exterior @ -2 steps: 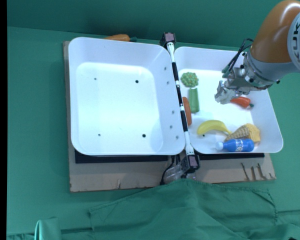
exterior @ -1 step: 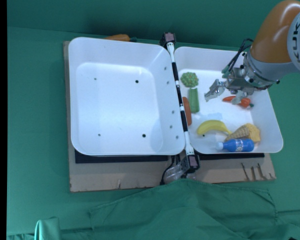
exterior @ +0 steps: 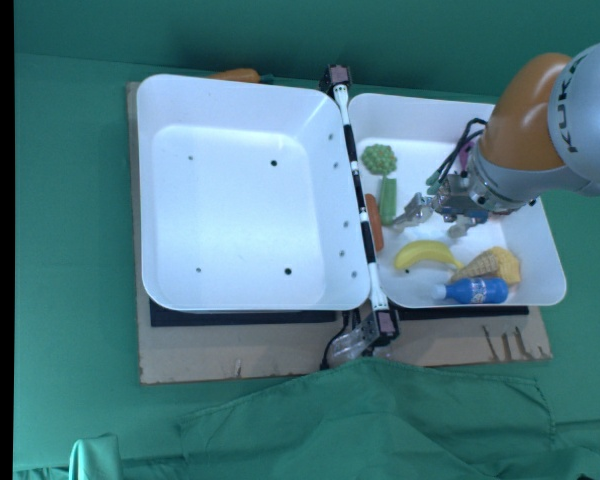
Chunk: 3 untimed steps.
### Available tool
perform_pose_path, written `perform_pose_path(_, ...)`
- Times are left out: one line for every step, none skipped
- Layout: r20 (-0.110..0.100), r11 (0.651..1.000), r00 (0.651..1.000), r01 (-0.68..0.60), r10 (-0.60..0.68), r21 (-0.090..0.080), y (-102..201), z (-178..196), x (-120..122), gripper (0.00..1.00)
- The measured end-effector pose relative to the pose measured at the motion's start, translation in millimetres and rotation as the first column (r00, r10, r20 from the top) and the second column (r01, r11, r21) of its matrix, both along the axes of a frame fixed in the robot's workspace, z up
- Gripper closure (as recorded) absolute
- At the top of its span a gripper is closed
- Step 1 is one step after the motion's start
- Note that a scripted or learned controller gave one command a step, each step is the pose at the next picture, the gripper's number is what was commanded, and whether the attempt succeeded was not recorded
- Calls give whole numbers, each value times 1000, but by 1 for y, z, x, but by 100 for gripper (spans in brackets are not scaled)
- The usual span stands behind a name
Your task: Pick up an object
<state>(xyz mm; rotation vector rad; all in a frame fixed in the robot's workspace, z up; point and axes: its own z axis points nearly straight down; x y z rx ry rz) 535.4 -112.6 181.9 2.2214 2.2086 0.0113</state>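
Note:
The right bin (exterior: 540,268) holds several toy foods: a green broccoli floret (exterior: 379,157), a green stick-shaped vegetable (exterior: 388,200), an orange carrot (exterior: 374,221) along the left wall, a yellow banana (exterior: 425,255), a yellow waffle cone (exterior: 491,264) and a blue bottle (exterior: 474,290). My gripper (exterior: 427,211) hangs low over the middle of this bin, just above the banana and right of the green stick. Nothing shows between its fingers.
The left bin (exterior: 170,118) sits beside the right one, parted by a black-and-white divider bar (exterior: 358,188). An orange object (exterior: 236,74) lies outside behind the left bin. Green cloth (exterior: 380,418) bunches at the front.

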Motion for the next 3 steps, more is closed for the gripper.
perform_pose_path(13,1000,1000,2,-2,-5,-2,16,3,100)
perform_pose_path(10,1000,1000,2,-2,-4,-1,15,2,0)
perform_pose_path(17,1000,1000,5,-5,-7,-3,28,3,100)
